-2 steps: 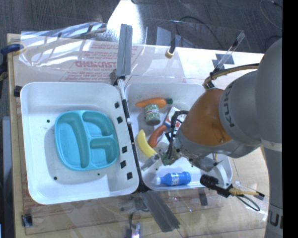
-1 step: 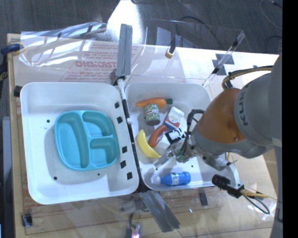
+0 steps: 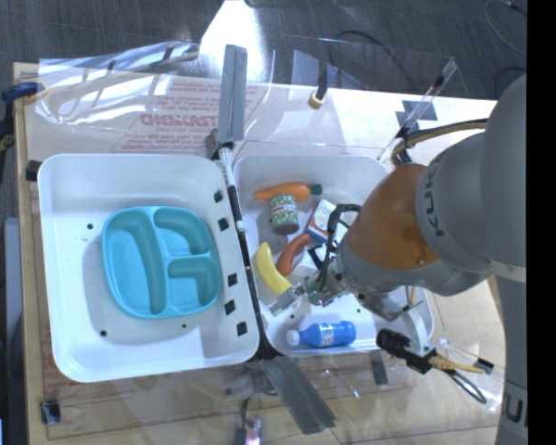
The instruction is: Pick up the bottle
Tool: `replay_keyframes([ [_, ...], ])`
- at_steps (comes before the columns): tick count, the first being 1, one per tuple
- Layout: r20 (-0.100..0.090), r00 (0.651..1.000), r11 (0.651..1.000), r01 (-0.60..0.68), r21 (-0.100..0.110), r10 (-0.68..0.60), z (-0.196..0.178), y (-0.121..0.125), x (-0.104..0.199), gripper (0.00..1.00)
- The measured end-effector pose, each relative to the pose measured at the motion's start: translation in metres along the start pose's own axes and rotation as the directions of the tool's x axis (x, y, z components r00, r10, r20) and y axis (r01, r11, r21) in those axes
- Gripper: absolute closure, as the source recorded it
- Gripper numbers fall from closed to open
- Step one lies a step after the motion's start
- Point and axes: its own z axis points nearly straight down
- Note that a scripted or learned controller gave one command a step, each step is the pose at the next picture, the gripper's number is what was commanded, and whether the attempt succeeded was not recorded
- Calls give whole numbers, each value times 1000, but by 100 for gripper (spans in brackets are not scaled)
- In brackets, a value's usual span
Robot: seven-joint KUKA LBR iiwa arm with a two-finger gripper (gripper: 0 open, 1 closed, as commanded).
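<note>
Camera view shows the bottle [image 3: 323,335] lying on its side near the front edge of the right bin [image 3: 371,168]. It has a blue label and a white cap, and the cap end points toward the left bin [image 3: 65,276]. Nothing is touching the bottle.

Just above it, the gripper [image 3: 317,290] hangs low over the bin floor, between the bottle and the other things. The wrist hides most of it, so I cannot tell how it stands. The arm [image 3: 426,221], with its orange band, comes in from the right and covers the right part of this bin.

Beside the gripper, on its left, lies a banana [image 3: 271,270]. A sausage [image 3: 294,249] lies slanted, just beside the banana. Further back there is a small can [image 3: 283,212], upright, and behind it a carrot [image 3: 284,193]. A small white packet [image 3: 322,217] sits near the can, partly under the arm.

The left bin holds a blue tray [image 3: 162,261] with three compartments, lying flat near its middle.
</note>
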Motion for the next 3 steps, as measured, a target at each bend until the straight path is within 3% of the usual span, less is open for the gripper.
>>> replay_keyframes([
  [1,2,979,979,-205,-3,205,-20,-4,-11,0],
  [2,2,997,997,-74,-2,74,-25,-20,-54,0],
  [3,0,996,996,-88,-1,88,-19,-10,-28,0],
])
